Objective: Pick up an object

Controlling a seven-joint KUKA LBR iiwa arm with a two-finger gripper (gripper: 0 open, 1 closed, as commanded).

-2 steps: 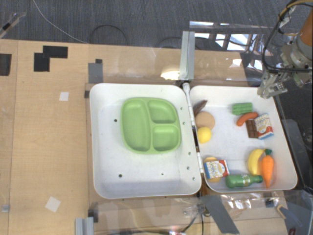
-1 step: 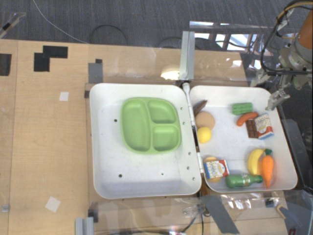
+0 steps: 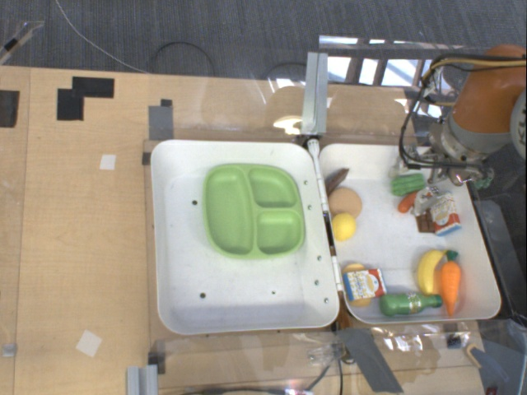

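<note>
A green divided plate [image 3: 251,210] lies in the left bin [image 3: 177,303]. In the right bin [image 3: 375,212], the green toy vegetable [image 3: 406,184] looks light, stiff and slick; grip across its middle. The claw [image 3: 445,171] hovers beside it, state unreadable.
</note>
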